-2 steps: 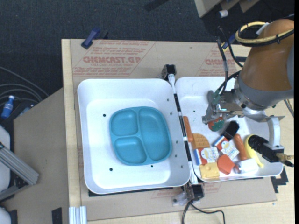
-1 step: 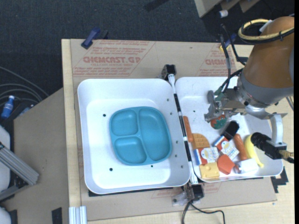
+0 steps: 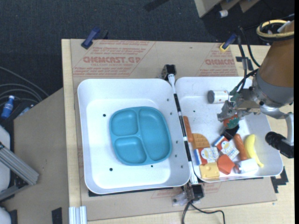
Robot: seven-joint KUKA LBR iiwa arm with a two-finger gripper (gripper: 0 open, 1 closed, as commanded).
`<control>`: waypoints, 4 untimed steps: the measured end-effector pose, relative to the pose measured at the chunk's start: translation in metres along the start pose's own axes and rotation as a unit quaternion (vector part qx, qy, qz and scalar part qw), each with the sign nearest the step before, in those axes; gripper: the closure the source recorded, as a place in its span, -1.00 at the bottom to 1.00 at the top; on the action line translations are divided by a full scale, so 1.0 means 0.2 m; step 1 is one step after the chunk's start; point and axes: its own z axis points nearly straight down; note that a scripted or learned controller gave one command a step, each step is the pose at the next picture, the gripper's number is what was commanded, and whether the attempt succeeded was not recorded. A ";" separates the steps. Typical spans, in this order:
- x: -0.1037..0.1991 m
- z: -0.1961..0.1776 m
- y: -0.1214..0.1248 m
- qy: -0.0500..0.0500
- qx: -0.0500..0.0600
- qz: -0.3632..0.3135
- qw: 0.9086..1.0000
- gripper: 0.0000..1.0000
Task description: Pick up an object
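Lying heaped in the right bin (image 3: 196,90): toy food (image 3: 229,153), with a banana (image 3: 252,146), sausage (image 3: 239,146) and cracker (image 3: 198,140) touching. Gripper (image 3: 231,113) low over the heap's upper edge, just beside a grey cylinder (image 3: 217,96); open or closed, cannot tell. Likely trouble: pinching two pieces together, or nudging one aside.

Divided plate (image 3: 140,135) in left bin (image 3: 88,125); toys (image 3: 224,155) in right bin (image 3: 196,90).

Arm (image 3: 276,73) reaches from right, end effector (image 3: 230,115) lowered.
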 end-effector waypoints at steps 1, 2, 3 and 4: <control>0.22 -0.03 -0.15 0.002 0.002 0.000 1.000 1.00; 0.33 -0.01 -0.15 0.002 0.003 0.000 1.000 1.00; 0.18 0.00 0.00 0.000 0.000 0.000 1.000 1.00; 0.10 -0.04 -0.08 0.001 0.002 0.000 1.000 1.00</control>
